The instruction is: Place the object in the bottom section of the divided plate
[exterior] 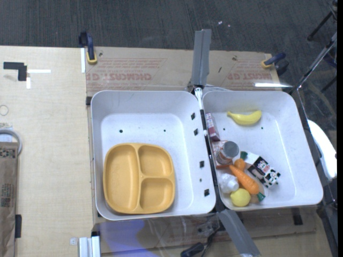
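Camera view looks down on two shallow white bins set side by side on a bench covered with cardboard. Resting in the left bin, toward its near-left part, is a yellow divided plate with one long section on its left and two smaller sections stacked on its right; all three sections are bare. The right bin holds the loose things. A banana lies alone near the far wall, well apart from the rest. Along the bin's left wall lies a flat red packet, and just below it a small can with a grey lid lies tilted. Below the can an orange carrot runs at a slant, touching a white garlic bulb on its left and lying just beside a yellow lemon at the near wall. Right of the carrot lies a small box with a black, white and red print. Each of these things lies in the right bin, apart from the plate. Blue and yellow clamps grip the cardboard's far edge. I cannot tell how the gripper stands, wide or narrow.
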